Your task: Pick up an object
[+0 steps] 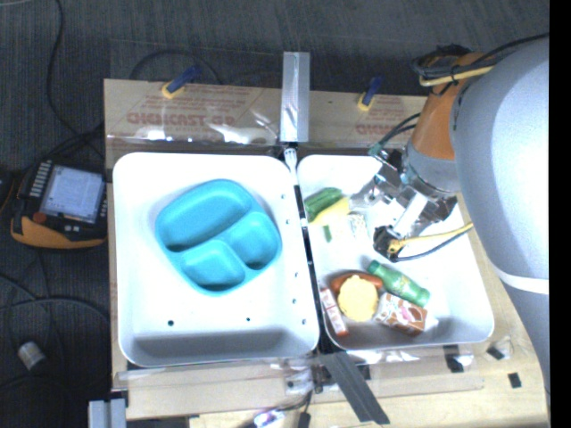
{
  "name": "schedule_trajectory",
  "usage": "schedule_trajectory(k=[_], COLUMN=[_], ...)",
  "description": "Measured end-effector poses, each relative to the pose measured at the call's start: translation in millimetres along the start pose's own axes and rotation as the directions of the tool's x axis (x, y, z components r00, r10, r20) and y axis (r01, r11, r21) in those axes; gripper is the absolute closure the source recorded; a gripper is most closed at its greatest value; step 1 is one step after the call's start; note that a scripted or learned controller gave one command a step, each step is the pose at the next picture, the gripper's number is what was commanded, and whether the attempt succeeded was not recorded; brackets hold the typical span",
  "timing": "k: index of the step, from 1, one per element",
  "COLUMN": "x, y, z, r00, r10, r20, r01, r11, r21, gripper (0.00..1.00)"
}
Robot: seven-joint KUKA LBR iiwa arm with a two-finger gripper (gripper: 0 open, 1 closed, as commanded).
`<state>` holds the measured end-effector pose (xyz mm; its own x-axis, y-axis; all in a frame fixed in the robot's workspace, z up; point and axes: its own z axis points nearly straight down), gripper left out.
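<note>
Slim green bottle (pixel 399 282) lies on its side; end effector (pixel 376 191) state unclear

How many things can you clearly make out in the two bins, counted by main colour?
Blue: 1, divided tray
Green: 2, bottle, green-yellow vegetable
Orange-brown: 2, round food piece, carton
Total: 5

Dark grey carpet (pixel 53 105) lies all round the bench. Far left of the gripper (pixel 375 194), a pendant (pixel 62 203) with a lit screen rests on it. Beyond the gripper, two clamps (pixel 181 81) sit on the cardboard (pixel 205 119).
</note>
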<state>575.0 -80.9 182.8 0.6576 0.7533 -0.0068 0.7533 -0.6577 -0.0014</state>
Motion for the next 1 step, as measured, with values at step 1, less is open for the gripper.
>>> schedule_trajectory(k=[1], x=[20.9], y=[-54.3], z=[-39.2], r00=[0.988], r10=[-0.153], r20=[0.0], r01=[0.153], r11=[0.988], r21=[0.0], gripper=[0.0])
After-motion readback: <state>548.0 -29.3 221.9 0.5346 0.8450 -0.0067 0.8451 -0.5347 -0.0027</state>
